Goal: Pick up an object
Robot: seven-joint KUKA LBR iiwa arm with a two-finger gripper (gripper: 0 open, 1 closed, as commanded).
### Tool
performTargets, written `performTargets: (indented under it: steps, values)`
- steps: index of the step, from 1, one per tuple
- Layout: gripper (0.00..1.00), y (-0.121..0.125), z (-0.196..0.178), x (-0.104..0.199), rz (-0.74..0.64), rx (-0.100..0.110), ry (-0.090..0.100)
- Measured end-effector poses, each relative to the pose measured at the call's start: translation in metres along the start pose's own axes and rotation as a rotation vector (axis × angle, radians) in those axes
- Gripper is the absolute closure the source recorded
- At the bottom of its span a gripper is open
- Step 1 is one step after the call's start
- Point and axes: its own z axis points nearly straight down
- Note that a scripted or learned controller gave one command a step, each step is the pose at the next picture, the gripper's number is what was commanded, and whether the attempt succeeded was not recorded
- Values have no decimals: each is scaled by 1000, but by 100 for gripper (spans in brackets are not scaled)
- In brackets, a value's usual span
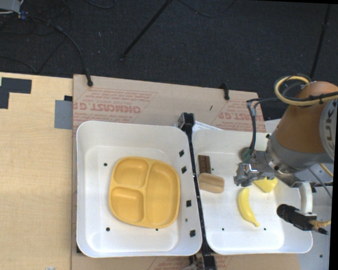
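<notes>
In the right bin a yellow banana lies near the middle, pointing toward the front. A small yellow piece sits just behind it, partly under the arm. A tan wooden block and a small dark brown block lie by the bin's left wall. My gripper hangs low over the right bin, just above the banana's top end and left of the yellow piece. I see nothing held in it.
The left bin holds a yellow divided plate. A black divider runs between the bins. The grey and orange arm covers the right bin's back right corner.
</notes>
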Motion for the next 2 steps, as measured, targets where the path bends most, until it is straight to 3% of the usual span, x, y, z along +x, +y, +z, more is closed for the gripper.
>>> performTargets:
  steps: [2]
  values:
    - [100,17,-3,100,0,2,-1]
